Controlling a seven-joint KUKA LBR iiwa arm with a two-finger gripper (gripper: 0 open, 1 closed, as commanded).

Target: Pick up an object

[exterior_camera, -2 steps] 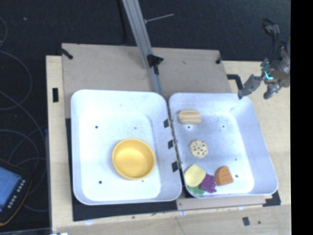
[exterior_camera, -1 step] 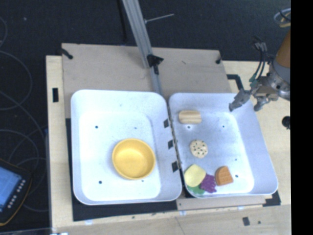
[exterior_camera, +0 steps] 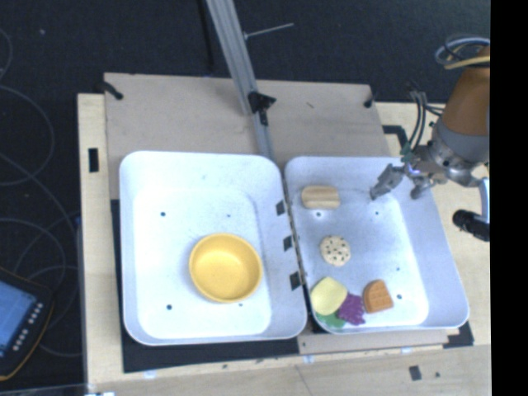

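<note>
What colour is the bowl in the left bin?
Yellow; the bowl shows plainly in the camera view.

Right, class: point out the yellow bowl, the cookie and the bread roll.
yellow bowl (exterior_camera: 224,266): camera view, middle of its inside.
cookie (exterior_camera: 335,251): camera view, centre of its top.
bread roll (exterior_camera: 320,197): camera view, middle of its crust.

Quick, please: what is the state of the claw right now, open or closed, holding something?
Claw: open and holding nothing, above the far right edge of the right bin.
</note>
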